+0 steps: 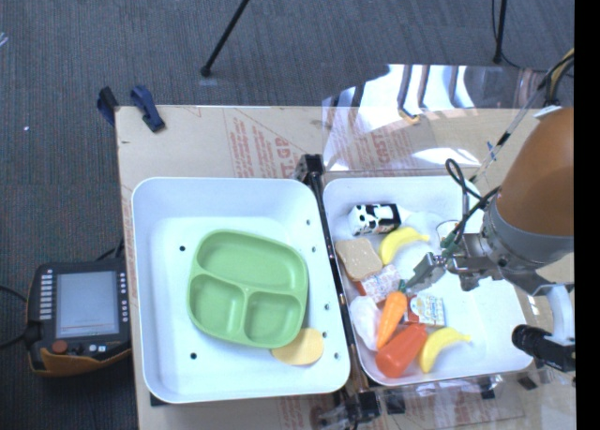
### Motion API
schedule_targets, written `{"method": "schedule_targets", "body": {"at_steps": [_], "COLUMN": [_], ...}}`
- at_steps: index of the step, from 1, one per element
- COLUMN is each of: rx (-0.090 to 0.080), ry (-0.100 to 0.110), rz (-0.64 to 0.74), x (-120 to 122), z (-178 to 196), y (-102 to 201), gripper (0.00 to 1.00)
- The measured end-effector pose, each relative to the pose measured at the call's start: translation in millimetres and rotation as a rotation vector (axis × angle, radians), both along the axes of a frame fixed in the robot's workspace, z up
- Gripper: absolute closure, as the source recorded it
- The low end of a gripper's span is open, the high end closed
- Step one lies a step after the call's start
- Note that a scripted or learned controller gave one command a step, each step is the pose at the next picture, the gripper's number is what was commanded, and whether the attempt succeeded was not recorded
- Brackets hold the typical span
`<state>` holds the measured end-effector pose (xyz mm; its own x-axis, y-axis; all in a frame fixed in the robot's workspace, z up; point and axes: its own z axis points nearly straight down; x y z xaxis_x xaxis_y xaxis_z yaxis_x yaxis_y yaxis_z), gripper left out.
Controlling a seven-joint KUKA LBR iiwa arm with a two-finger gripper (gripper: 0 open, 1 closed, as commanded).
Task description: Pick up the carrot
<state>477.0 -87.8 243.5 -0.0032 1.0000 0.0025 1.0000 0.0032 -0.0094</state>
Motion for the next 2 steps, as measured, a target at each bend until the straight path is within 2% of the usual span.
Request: {"method": "schedule_targets", "body": {"at_steps": [1, 2], "rx": [-0.001, -0.004], "ry": [-0.007, -0.008], "rz": [-0.248, -0.255], "x": [23.8, 24.8], "z": [-153.4, -145.0], "y": [-12.0, -15.7], "gripper": [0.00, 1.00]}}
